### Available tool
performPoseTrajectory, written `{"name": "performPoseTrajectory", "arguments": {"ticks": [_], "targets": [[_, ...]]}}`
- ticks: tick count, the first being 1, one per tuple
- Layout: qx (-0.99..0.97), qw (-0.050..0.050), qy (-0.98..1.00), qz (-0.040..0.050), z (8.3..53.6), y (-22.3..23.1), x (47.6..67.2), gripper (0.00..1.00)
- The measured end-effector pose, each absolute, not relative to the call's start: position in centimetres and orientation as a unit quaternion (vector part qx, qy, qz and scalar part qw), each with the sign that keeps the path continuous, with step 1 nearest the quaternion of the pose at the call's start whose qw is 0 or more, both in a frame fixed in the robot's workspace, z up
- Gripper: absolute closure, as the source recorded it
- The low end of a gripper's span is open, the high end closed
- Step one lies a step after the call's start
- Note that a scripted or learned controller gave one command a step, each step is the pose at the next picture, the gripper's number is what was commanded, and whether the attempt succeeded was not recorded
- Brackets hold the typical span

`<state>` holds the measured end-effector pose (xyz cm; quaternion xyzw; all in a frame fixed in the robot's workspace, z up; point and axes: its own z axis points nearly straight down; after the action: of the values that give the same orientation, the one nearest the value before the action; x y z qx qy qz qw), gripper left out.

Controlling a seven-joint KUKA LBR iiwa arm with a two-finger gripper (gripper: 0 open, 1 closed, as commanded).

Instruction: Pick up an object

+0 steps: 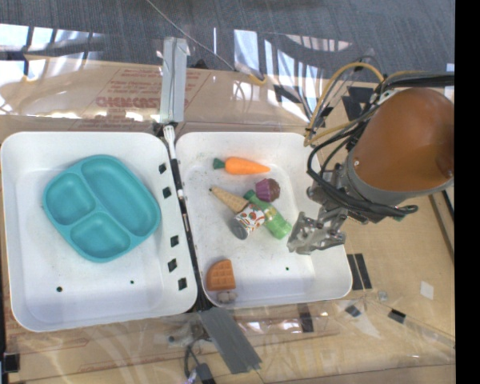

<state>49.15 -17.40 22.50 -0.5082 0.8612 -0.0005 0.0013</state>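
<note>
The right bin holds an orange carrot, a tan ice cream cone, a dark purple fruit, a green bottle, a small printed can and a brown waffle. My gripper hangs over the bin's right part, just right of the green bottle's end. I see nothing held in it. The orange band of the arm sits above and to the right of it.
A teal divided plate lies in the left bin. A small grey piece rests at the right bin's front rim, below the waffle. Cables loop from the arm over the bin's back right corner.
</note>
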Motion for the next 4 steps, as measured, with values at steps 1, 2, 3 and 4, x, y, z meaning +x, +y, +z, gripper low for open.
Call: {"name": "performPoseTrajectory", "arguments": {"ticks": [1,2,3,4], "targets": [[-0.634,0.001,0.773,-0.0001,23.9,-21.0,48.2,1.0],[-0.719,0.001,0.695,0.0002,24.4,-20.9,47.8,1.0],[-0.729,0.0,0.684,0.0015,23.2,-20.5,47.7,1.0],[-0.771,0.001,0.636,0.0001,23.5,-20.3,47.8,1.0]]}}
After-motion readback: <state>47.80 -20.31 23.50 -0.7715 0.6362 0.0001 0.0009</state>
